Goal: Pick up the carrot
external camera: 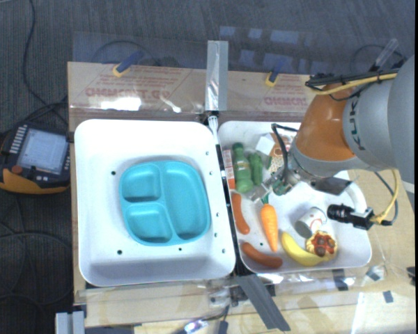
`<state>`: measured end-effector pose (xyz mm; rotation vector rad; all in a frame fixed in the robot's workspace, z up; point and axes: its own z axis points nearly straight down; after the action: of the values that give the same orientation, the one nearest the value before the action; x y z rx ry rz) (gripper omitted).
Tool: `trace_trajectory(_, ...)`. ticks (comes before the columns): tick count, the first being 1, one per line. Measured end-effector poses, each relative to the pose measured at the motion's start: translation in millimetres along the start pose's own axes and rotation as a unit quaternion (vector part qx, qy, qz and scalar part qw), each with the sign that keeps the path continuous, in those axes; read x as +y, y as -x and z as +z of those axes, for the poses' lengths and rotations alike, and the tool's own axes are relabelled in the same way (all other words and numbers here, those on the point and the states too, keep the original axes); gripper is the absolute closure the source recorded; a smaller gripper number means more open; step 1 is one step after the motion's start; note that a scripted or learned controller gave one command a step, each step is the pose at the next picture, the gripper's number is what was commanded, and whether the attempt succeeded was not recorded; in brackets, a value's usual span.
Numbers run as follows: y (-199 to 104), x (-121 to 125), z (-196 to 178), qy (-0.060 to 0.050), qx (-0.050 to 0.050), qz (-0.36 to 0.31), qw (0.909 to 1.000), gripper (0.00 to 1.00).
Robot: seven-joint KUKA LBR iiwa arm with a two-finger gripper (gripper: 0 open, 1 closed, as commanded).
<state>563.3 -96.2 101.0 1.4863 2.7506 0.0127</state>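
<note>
One carrot [269, 225] just below fingers [284, 180]

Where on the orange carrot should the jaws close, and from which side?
Grip the orange carrot mid-body, from straight above, jaws across its width. It lies flat, lengthwise near-to-far, thick end by the gripper; the yellow banana crowds its tip, so stay off that end.

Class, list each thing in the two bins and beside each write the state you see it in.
carrot: lying in the right bin, not held
banana: lying flat near the front
blue tray: in the left bin, its compartments bare
green bottles: lying side by side
gripper: low over the right bin, above the carrot
</note>
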Motion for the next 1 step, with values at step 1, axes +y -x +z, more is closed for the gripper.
trace_trajectory(1,-0.1,0.0,0.1,0.000,0.000,0.000,1.0000,0.00)
